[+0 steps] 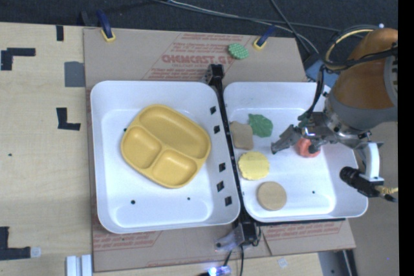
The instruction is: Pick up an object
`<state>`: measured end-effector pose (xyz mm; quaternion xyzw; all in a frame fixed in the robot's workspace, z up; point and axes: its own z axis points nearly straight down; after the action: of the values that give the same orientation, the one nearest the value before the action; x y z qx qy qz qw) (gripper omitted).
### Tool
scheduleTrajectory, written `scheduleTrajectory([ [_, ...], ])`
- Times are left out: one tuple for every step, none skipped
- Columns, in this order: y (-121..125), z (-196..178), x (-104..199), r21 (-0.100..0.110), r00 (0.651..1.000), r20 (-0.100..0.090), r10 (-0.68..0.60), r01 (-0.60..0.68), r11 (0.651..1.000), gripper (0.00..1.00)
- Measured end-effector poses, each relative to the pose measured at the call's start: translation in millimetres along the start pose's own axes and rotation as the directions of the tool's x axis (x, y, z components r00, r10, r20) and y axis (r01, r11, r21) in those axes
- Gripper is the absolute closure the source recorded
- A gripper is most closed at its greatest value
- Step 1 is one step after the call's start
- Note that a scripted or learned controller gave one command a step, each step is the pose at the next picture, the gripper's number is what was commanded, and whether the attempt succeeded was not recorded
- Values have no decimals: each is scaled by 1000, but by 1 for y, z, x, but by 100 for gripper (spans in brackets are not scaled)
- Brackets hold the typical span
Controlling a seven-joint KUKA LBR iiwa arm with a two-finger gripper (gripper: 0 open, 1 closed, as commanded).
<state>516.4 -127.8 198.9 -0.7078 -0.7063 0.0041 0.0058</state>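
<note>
Bench front: bare cardboard lip below the bins, faint red print there too small to read.
Right bin: white and shallow; holds, front to back, a tan round disc, a yellow scalloped piece, a beige square piece and a green leafy piece.
Likely target: a small red-orange object in the right bin, right of the green piece, directly under the tool.
Gripper: low over the right bin; one dark finger reaches left, the red-orange object sits against the tool's base; I cannot tell whether it is gripped or merely touched, nor how wide the fingers stand.
Doing it well: I would judge the fingers should straddle the red-orange object squarely, settle to the bin floor, close fully, then rise straight up clear of the green piece.
Risk: a small rounded thing may squirt sideways if pinched off-centre.
Left bin: holds a yellow three-compartment tray, well apart from the tool.
Writing: red lettering on the cardboard behind the bins, seemingly "CHEMCAST"; finer lines unreadable.
Far edge: a green scalloped piece lies outside the bins, between two blue-yellow clamps.
</note>
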Motion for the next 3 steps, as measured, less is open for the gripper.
scheduleTrajectory([
  [3,-6,0,-12,1000,2,-4,4,1000,0],
  [-2,53,9,-7,1000,1,-3,3,1000,0],
  [-1,96,6,-11,1000,3,-2,2,1000,0],
])
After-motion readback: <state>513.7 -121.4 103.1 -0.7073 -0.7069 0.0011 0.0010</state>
